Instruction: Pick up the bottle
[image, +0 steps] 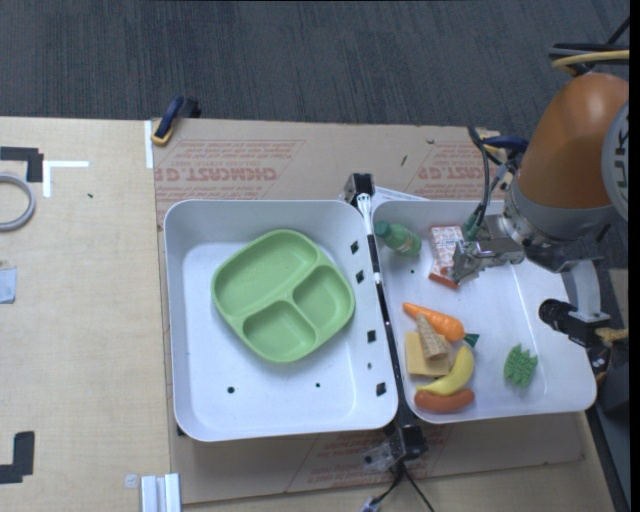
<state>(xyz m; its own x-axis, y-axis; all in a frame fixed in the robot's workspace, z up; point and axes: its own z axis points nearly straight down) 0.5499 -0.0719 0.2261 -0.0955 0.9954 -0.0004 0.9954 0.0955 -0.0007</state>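
The small green plastic bottle (400, 239) lies in the far-left corner of the right white bin (560, 385), just beside the divider between the two bins. To its right sits a red-and-white snack packet (444, 252), w/ the claw (466, 266) right over the packet's right edge; it's too dark and small to make out, so can't tell how far open the claw is or if it has hold of anything. The bottle is apart from the claw (packet sits between them). Nearer in the same bin: an orange toy carrot (436, 320), a yellow cheese wedge (424, 356), a yellow toy banana (455, 372), a red toy sausage (444, 400) and a green leafy toy (519, 366) toward the right. The left white bin (200, 400) holds a light green three-section plate (283, 294). Both bins rest on cardboard on the bench (80, 330).
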